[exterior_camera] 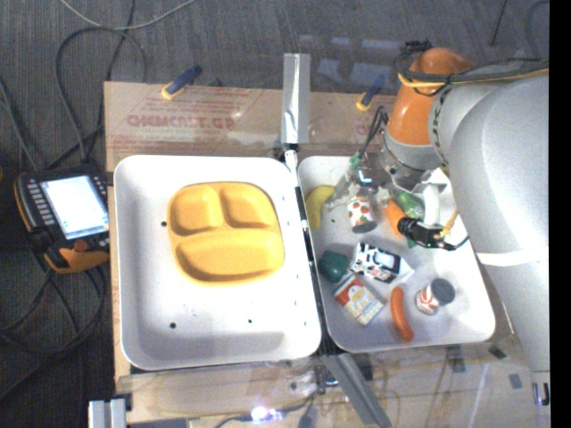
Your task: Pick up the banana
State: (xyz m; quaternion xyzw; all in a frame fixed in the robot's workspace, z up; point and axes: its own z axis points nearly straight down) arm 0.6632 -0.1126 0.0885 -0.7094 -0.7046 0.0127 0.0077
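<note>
Banana pick: handling assessment, right bin

Banana (318, 205) lies in the right bin (464, 328), tight against that bin's left wall near its upper corner. I see a yellow, rounded shape, partly hidden; its ends and its curve are not clear to me from this angle.

I judge it light, smooth-skinned and somewhat slippery. Whether it is real fruit or a firm plastic replica I cannot tell; either way I would close gently. The best hold looks to be across the middle of its body, where it is thickest, with one finger going down between banana and wall. That gap looks narrow, so a finger may land on the rim instead.

Claw (363, 178) hangs low over the bin's upper part, just beside the banana on its right. Whether it is spread or pressed together I cannot tell; glare and clutter blur it.

A small white and red ball (360, 212) sits near, and could be nudged.
</note>
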